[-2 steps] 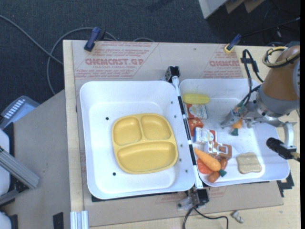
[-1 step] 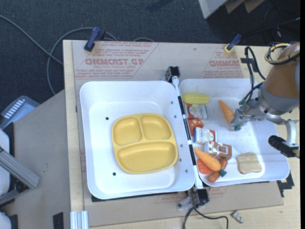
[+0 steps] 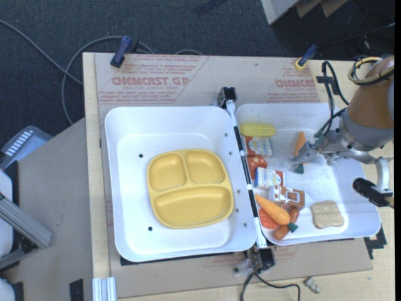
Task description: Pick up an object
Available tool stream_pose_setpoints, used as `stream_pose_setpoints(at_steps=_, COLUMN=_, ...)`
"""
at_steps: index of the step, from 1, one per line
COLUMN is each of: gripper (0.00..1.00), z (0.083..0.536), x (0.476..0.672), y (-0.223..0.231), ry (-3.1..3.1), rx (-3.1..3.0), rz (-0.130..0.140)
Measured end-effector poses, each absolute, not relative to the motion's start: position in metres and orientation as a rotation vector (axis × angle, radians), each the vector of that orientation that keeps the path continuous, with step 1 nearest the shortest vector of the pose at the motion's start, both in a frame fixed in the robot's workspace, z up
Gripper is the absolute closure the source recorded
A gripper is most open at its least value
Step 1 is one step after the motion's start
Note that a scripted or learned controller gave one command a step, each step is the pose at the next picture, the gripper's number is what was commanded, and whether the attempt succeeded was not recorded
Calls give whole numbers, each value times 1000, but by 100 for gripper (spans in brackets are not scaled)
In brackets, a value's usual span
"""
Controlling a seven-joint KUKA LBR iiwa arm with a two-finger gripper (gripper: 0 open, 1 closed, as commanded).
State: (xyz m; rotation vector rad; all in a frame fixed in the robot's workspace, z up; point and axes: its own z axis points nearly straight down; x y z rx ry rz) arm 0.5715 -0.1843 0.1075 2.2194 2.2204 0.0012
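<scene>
The right bin [image 3: 351, 227] holds several toy foods. A yellow banana-like piece [image 3: 258, 130] lies at its far left, with a white packet [image 3: 260, 146] and a red piece [image 3: 256, 163] below it. A small carton [image 3: 270, 178], a brown and white piece [image 3: 292, 197], a carrot [image 3: 274, 209] and a slice of bread [image 3: 327, 214] lie nearer the front. A small orange piece [image 3: 299, 143] sits mid-bin. My gripper [image 3: 304, 159] is low inside this bin, just below and to the right of that orange piece. I see nothing held in it.
The left bin [image 3: 125, 231] holds a yellow divided plate [image 3: 189, 187]. A black divider [image 3: 241, 162] runs between the bins. The arm's grey wrist and orange band [image 3: 369, 108] hang over the right bin's far right side. Cables lie at the bench's right edge.
</scene>
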Motion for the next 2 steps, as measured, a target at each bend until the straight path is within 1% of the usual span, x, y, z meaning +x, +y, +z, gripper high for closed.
stream_pose_setpoints(at_steps=1, gripper=0, z=85, x=604, y=-153, ry=2221, rx=2219, rz=2)
stream_pose_setpoints(at_steps=2, gripper=100, z=95, x=605, y=-153, ry=2220, rx=2216, rz=4)
